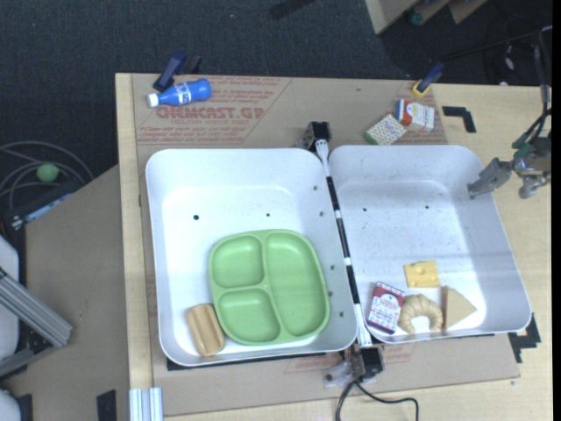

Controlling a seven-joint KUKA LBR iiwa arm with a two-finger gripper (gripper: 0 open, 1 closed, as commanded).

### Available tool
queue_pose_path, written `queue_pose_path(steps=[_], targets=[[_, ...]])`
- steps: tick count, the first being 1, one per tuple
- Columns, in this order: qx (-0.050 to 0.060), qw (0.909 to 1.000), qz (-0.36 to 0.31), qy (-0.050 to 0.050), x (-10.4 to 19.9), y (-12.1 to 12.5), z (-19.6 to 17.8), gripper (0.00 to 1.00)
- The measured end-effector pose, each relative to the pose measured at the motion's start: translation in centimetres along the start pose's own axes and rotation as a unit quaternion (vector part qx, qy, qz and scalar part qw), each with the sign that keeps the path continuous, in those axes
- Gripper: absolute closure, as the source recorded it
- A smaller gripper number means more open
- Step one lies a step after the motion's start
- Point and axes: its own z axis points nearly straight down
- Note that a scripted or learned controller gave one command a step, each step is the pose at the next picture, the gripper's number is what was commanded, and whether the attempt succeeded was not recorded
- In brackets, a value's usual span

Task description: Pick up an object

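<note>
Hovering at the right bin's [491, 235] edge, the claw [508, 175] grips nothing.

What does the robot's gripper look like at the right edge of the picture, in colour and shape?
The gripper is small, made of grey metal. One flat, angular grey finger points toward the right white bin. Thin dark cables loop above it by the edge. It is too small to read any markings.

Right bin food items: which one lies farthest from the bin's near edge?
The yellow cheese block; the croissant, red packet and tan wedge lie below it.
</note>
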Motion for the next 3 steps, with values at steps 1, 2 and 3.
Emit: queue_pose_path(steps=[1,2,3], targets=[[0.003,1.0000,-0.001,0.002,5.4,-5.6,4.7,0.00],[0.003,1.0000,-0.001,0.002,7.3,-6.3,6.9,0.00],[0.000,1.0000,0.000,0.001,10.2,-8.6,15.8,0.00]])
